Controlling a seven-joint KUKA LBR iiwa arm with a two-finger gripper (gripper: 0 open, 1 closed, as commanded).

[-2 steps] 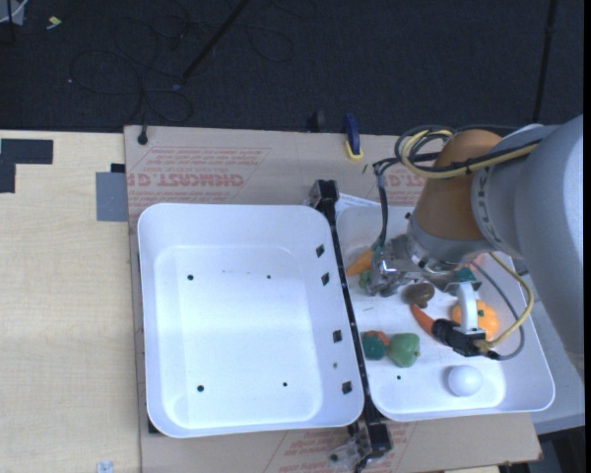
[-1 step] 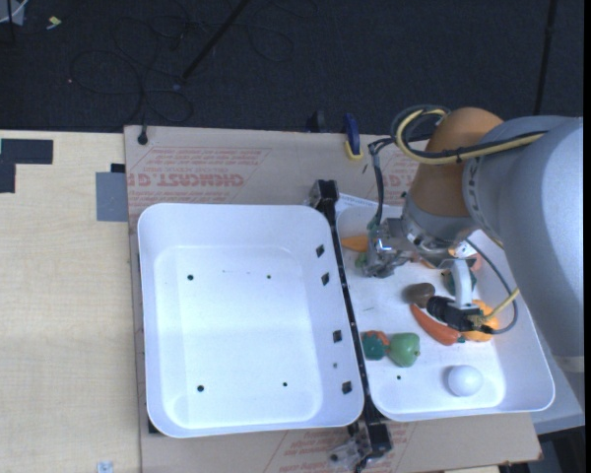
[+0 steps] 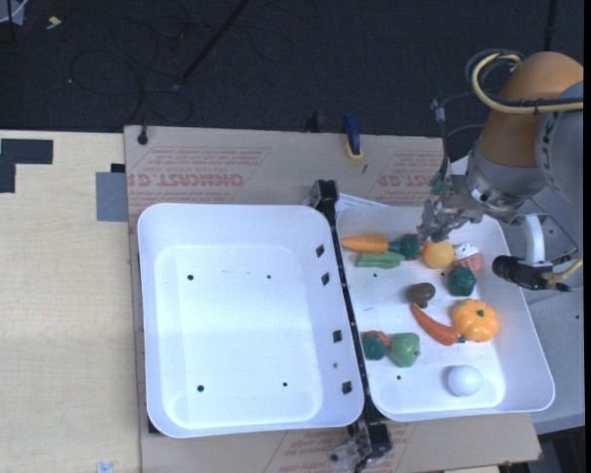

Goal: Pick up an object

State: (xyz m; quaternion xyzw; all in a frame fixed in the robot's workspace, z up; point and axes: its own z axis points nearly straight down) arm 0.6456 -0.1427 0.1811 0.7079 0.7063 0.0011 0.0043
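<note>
the gripper (image 3: pixel 436 227) hangs low over the right bin (image 3: pixel 517 382), just above the yellow ball (image 3: pixel 437 255), seemingly lining up a grasp; its state cannot be told.

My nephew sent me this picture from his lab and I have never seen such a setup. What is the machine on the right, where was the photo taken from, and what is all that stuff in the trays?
The camera sits above a bench, looking down at a slant. The grey and orange machine is a robot arm reaching in from the right; its gripper hangs over the far end of the right bin. That bin holds toy food: a carrot, a yellow ball, a small pumpkin, a red chili, a green pepper and a white ball. The left bin sits beside it. I cannot tell whether the gripper holds anything.
</note>
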